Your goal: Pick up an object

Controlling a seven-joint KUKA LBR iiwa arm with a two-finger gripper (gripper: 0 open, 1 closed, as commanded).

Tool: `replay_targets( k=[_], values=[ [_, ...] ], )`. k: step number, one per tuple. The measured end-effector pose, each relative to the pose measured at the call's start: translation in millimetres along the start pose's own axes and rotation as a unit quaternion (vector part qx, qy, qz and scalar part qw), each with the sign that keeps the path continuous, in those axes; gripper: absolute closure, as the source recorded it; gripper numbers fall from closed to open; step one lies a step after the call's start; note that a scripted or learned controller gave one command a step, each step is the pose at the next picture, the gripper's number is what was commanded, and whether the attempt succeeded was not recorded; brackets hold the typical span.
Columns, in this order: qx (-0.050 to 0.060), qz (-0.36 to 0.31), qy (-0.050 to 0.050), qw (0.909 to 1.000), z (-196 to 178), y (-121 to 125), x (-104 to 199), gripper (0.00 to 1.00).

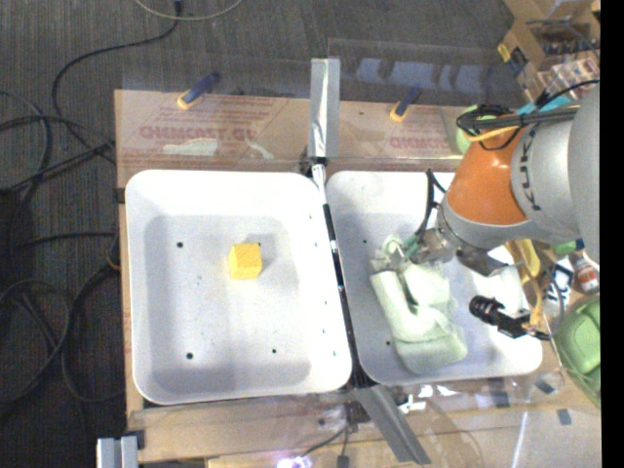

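A small yellow block lies in the middle of the left bin. A pale green soft object lies in the right bin, stretching from its centre towards the front edge. My gripper is low in the right bin, at the far end of the pale green object and seemingly touching it. The grey arm with its orange band comes in from the right and covers the bin's far right part.
A black fitting on a cable hangs over the right bin's right side. A metal divider post stands behind the seam between the bins. Clutter and a green item sit beyond the right edge.
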State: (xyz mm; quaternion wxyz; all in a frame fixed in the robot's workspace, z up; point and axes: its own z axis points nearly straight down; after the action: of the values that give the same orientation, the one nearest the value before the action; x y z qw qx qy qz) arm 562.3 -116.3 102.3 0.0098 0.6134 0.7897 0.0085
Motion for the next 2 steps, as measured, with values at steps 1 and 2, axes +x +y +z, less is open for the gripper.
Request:
replay_targets(
  k=[1,2],
  values=[
    [0.001,0.0,0.0,1.0,0.5,-0.4,0.1,0.0],
    [0.004,-0.005,-0.001,1.0,9.9,40.4,3.9,0.0]
  ],
)
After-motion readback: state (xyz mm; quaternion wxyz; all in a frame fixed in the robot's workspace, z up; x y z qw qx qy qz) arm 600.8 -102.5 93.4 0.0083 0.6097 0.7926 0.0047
